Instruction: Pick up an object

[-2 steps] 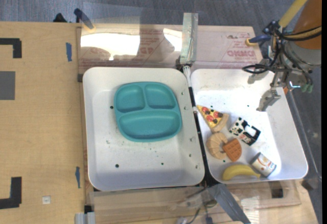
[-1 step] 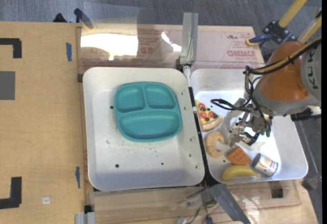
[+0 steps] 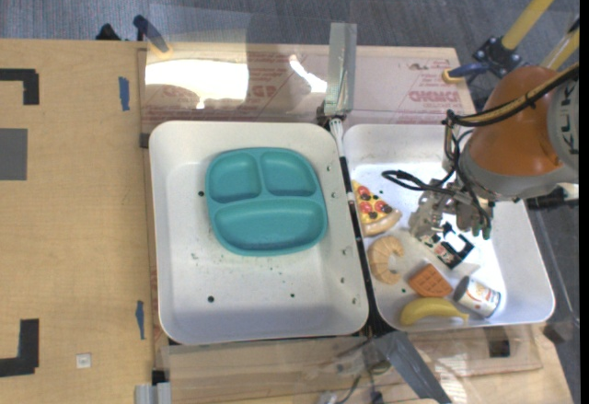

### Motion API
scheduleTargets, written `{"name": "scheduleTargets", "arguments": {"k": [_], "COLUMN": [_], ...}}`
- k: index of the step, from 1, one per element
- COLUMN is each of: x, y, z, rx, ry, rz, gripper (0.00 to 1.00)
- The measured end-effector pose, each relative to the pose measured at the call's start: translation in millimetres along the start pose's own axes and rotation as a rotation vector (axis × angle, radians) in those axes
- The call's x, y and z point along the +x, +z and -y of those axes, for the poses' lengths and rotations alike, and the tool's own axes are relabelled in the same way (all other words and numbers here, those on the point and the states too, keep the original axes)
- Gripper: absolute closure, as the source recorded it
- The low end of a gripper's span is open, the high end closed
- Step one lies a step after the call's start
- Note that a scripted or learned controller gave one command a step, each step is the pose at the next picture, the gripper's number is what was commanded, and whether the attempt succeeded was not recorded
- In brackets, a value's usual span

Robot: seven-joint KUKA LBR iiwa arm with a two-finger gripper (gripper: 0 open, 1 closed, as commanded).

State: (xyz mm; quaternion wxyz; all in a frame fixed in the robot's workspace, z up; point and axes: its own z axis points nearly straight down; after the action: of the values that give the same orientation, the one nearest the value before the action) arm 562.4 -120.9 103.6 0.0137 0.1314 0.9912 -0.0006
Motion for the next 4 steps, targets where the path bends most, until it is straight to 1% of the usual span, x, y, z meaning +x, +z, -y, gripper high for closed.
{"name": "scheduleTargets", "arguments": {"k": [1,2,3,4], "x": [36,66,68,63], "y": [-84,-136,-159,-146], "z": [-64,-71,-31,-31], "rx": [0.004,0.001,-0.003,-0.009], "ry": [0.519,0.074,-0.453,-0.852], "rz": [-0.018,-0.017,-0.015,-0.02], "gripper": [1.0,1.0,1.0,1.0]}}
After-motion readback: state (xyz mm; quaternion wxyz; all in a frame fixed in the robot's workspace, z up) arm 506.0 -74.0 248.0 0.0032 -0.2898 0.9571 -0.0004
